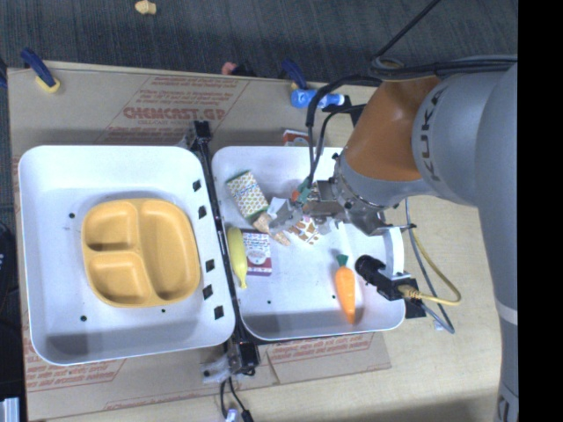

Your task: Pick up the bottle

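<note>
A smooth yellow divided tray (pixel 141 251) is seen in the left bin (pixel 44 174). In the right bin (pixel 369 319), the claw (pixel 303 202) is lowered beside a patterned cylindrical bottle (pixel 247 194); its spread cannot be told.

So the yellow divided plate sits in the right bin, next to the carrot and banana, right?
Not quite. The camera view shows the yellow divided plate in the left bin. The carrot and banana lie in the right bin.

Fixed overhead camera — slanted down on both bins (pixel 35 262)
</note>
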You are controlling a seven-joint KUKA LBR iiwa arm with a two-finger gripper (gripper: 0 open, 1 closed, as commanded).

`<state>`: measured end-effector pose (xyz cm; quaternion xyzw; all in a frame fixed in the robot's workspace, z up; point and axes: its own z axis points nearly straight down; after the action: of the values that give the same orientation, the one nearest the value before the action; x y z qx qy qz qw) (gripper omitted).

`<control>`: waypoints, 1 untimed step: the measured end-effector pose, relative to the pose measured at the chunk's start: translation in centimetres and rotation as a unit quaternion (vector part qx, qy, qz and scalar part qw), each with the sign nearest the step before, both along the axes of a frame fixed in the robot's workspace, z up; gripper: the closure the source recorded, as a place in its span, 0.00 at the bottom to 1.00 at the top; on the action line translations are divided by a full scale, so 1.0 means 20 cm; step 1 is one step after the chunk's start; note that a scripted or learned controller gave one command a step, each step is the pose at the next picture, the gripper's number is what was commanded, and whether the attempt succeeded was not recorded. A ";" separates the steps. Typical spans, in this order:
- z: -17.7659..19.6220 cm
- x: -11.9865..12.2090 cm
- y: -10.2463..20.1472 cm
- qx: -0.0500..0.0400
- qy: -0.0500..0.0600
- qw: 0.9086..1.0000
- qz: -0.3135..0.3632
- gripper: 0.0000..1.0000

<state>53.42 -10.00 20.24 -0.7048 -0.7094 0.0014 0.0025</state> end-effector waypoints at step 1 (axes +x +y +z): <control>0.29 0.00 0.32 -0.002 0.000 0.944 -0.330 0.00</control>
<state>53.39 -3.59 25.97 -0.8993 -0.4374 0.0017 0.0015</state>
